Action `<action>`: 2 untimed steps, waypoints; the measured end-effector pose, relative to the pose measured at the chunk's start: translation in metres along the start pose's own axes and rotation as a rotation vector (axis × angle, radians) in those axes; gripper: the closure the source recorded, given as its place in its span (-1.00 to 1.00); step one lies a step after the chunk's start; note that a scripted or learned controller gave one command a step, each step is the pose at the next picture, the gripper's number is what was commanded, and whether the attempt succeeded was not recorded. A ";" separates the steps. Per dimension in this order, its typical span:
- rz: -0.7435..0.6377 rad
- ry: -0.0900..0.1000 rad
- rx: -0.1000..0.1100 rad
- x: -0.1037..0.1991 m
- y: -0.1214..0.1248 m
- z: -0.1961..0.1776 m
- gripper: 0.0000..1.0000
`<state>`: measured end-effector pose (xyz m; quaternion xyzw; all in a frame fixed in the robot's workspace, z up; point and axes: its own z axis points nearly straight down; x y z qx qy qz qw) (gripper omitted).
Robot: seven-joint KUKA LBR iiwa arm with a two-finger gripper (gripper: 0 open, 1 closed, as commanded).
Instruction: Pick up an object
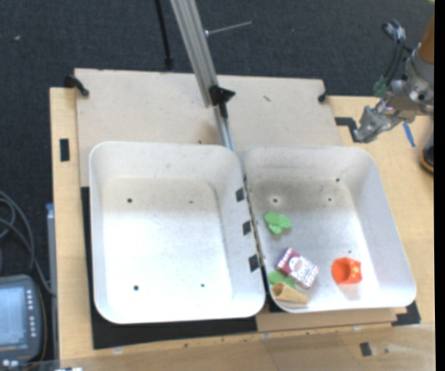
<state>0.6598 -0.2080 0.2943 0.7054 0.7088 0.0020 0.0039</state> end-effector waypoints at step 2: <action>0.001 0.003 0.009 0.091 -0.038 0.031 1.00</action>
